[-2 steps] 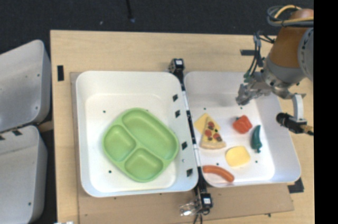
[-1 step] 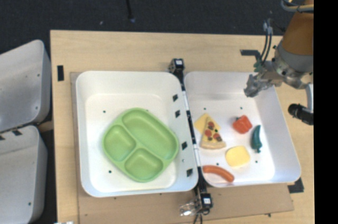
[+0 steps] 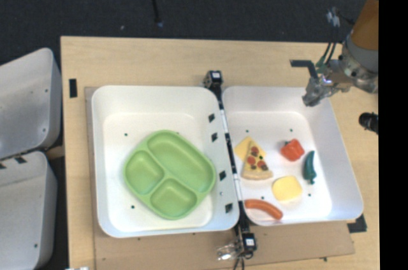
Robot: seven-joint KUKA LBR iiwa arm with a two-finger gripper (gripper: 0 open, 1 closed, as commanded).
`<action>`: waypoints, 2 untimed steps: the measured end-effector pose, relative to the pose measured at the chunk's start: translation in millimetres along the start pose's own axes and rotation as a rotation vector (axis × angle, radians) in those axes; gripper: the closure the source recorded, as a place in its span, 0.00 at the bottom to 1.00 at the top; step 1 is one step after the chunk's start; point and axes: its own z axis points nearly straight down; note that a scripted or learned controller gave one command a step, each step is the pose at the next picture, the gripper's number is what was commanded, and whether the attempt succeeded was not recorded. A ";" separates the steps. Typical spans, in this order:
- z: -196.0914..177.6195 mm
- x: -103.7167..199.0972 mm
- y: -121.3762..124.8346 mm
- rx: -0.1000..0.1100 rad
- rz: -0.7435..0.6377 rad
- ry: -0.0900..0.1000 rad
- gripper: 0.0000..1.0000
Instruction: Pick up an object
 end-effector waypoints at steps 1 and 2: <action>-17.4 -1.4 0.8 0.003 -0.001 0.001 1.00; -16.8 60.1 -0.6 0.006 -0.004 0.003 1.00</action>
